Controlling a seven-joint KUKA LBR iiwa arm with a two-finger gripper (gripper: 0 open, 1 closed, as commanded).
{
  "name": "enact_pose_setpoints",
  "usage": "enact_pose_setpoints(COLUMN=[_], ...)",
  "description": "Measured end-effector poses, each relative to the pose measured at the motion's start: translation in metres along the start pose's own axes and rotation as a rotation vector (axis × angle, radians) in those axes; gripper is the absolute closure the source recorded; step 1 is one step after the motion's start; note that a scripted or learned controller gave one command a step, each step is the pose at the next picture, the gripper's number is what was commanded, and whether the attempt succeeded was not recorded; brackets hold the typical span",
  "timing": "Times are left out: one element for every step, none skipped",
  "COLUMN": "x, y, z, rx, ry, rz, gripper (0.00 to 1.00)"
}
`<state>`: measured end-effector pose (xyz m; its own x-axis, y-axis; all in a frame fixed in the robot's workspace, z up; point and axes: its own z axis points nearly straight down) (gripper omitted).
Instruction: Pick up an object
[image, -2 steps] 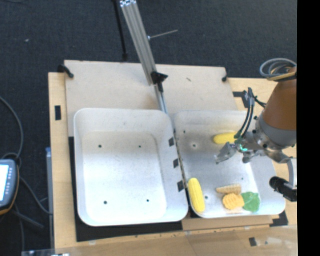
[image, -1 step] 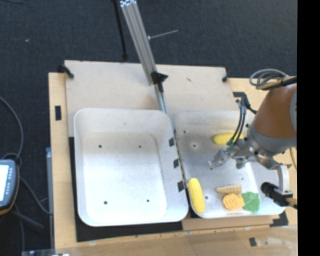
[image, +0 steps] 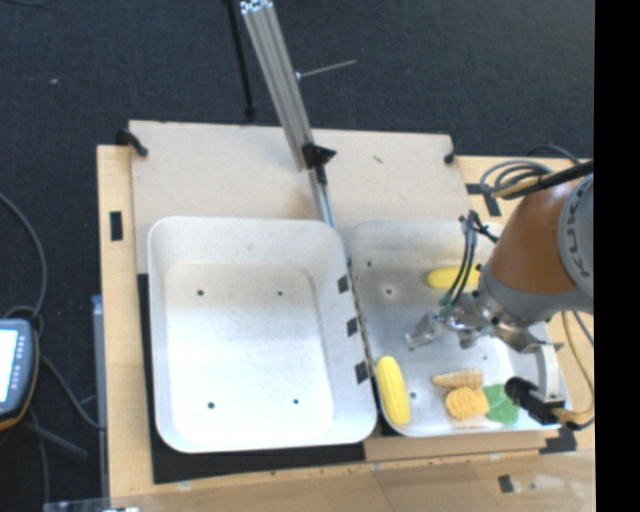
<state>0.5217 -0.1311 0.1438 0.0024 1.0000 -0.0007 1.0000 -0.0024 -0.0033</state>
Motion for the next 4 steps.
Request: enact_pose_setpoints(x=[-0.001,-0.002,0.001,-0.003], y=[0.0,0.002,0.001,-0.003], z=[0.045,0.032,-0.031,-0.093], rx=[-0.001,-0.009,-0.012,-0.013], ry=[-0.001,0.0,-0.001,-0.002], rz=[0.0,0.007,-0.006,-0.006], gripper=[0.0,1.0,1.0,1.0])
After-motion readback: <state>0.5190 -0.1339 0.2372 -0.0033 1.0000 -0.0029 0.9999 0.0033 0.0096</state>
